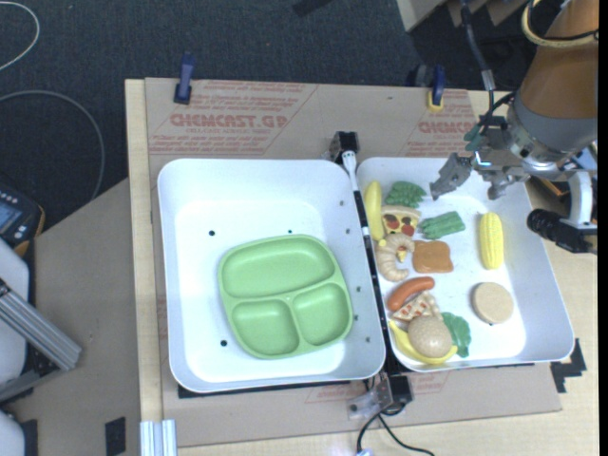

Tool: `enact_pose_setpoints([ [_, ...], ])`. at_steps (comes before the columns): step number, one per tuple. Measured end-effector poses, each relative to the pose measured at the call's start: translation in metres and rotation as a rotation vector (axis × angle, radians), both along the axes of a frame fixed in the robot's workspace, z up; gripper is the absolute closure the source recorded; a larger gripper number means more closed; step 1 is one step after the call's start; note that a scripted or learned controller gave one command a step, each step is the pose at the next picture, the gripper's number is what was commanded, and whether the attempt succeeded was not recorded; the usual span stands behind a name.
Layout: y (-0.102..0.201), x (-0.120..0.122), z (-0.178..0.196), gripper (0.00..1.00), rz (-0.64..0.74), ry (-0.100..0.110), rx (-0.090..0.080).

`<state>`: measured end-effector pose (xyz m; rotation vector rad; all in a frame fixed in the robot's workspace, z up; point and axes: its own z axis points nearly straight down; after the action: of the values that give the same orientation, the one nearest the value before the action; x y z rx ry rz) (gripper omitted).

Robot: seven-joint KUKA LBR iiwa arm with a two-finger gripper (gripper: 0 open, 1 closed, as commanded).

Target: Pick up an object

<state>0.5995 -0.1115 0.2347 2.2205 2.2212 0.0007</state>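
1. Camera view: we see the pincer (467, 176) spread open, holding nothing, above the right bin's (541, 283) far edge.
2. Nearest target is the corn cob (490, 239), lying alone.
3. We'd guess light, stiff, slick plastic, so grab across its middle.

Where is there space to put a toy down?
The left bin has bare floor all around the green tray, most above it. In the right bin, bare patches lie right of the corn and the round cookie. Along its left side the toy food is packed tight. The pincer hovers over the top edge.
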Motion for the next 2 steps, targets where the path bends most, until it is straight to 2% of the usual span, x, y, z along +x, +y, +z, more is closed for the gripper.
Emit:
enact_pose_setpoints([
  [1, 0.072, -0.063, -0.054, 0.00, 0.005, 0.012, 0.005],
  [2, 0.105, -0.122, 0.013, 0.00, 0.004, 0.000, 0.003],
])
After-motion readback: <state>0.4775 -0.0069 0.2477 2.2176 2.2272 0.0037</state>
